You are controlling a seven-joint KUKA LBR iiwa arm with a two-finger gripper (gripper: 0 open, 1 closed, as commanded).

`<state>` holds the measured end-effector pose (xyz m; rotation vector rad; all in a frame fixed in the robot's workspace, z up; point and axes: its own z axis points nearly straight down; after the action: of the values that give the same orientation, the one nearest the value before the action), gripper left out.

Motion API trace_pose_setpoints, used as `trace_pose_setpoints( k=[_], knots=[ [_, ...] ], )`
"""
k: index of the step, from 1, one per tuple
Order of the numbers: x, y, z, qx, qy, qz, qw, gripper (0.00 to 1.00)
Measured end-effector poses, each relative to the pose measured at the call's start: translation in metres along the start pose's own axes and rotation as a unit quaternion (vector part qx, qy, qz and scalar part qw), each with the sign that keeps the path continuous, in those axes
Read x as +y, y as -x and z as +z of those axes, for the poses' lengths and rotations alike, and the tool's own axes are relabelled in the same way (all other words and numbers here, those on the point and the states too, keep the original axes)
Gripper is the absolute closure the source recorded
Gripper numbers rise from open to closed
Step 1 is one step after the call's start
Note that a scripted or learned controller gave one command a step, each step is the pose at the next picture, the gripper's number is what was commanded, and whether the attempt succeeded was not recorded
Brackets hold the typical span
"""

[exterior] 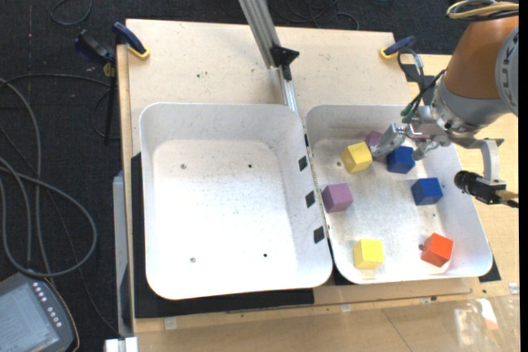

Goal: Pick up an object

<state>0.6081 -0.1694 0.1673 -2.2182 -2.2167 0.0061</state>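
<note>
The claw (394,143) sits low in the upper part of the right bin (470,214), in the right half of the frame, its metal tip pressed in among a tight knot of blocks; whether it is spread or closed, and whether anything is caught in it, I cannot tell from this slanted view. A dark blue block (401,160) lies touching or just under the tip, a yellow block (357,156) sits just to the left of it, and a small purple piece (374,138) peeks out between them, partly hidden. Further out are a second blue block (426,190) toward the right, a purple block (337,196) near the bin's left wall, another yellow block (368,253) near the bottom edge, and an orange block (437,248) in the lower right corner. The left bin (223,202) lies beyond. The likely trouble is crowding: with three pieces so close, the claw could close on an edge or nudge a neighbour, and the chosen block could slip out on lifting.
</note>
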Motion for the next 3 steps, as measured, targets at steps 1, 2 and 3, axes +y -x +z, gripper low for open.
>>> trace_pose_setpoints(
  k=[1,2,3],
  knots=[
    [0.000,0.001,0.040,-0.002,0.005,0.000,1.0000,0.00],
    [0.001,0.001,0.027,-0.002,0.007,0.000,1.0000,1.00],
    [0.006,0.010,-0.026,-0.002,0.007,0.000,1.0000,1.00]
  ],
)
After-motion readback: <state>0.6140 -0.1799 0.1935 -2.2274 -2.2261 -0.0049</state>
